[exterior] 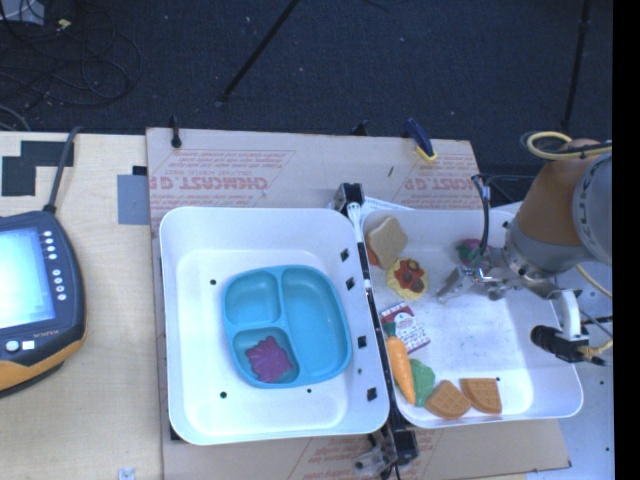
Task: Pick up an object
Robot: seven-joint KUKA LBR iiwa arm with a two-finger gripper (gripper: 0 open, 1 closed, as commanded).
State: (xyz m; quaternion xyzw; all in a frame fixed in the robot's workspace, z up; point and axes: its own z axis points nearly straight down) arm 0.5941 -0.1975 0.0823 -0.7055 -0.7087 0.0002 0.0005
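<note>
1. Jaws (452,286) hanging low over the right bin (540,393), metal prongs spread apart, gripping nothing.
2. Lying in that bin: a flat pizza slice (408,278), a tan bread slice (386,238), a tapered orange carrot (401,367), and two ridged waffle pieces (465,398).
3. Left bin (190,368) carrying a glossy blue divided plate (285,325); a crinkled purple lump (267,358) sitting in its near compartment.

2 white bins (190,268), 1 blue tray (330,318), 2 waffles (448,401) (approx. same size)
</note>
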